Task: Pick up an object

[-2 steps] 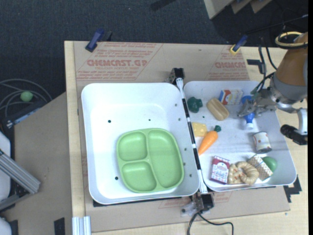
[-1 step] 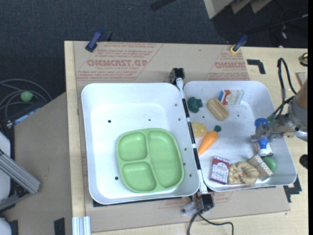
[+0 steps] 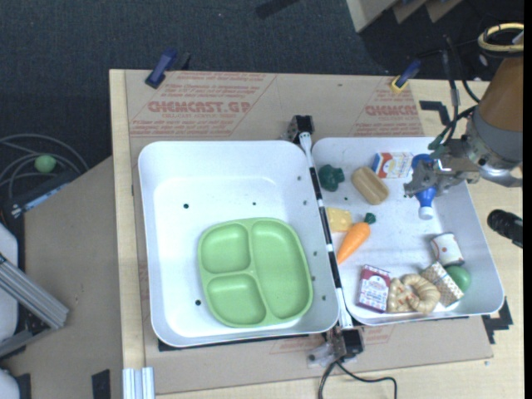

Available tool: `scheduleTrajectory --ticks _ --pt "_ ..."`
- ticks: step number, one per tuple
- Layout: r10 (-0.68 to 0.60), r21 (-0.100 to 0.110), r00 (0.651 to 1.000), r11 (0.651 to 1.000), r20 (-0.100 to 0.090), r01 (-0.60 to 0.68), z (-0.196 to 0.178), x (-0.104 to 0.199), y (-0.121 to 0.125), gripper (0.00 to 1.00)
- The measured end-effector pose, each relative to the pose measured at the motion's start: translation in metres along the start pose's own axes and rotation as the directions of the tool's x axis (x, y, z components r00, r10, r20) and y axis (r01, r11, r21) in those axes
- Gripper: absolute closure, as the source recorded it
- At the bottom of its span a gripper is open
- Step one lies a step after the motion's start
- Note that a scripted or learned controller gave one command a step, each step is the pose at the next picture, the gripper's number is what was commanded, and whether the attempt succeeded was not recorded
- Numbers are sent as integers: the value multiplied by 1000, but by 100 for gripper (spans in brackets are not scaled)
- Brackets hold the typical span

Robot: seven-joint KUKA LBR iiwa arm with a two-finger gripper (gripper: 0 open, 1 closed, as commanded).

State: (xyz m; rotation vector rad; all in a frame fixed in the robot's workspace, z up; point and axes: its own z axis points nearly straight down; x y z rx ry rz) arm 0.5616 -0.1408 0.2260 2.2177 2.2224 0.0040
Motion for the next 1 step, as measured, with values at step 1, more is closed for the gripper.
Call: scheduleTrajectory --ticks 1 --pt "0 5 1000 1000 -1 0 -9 72 -1 100"
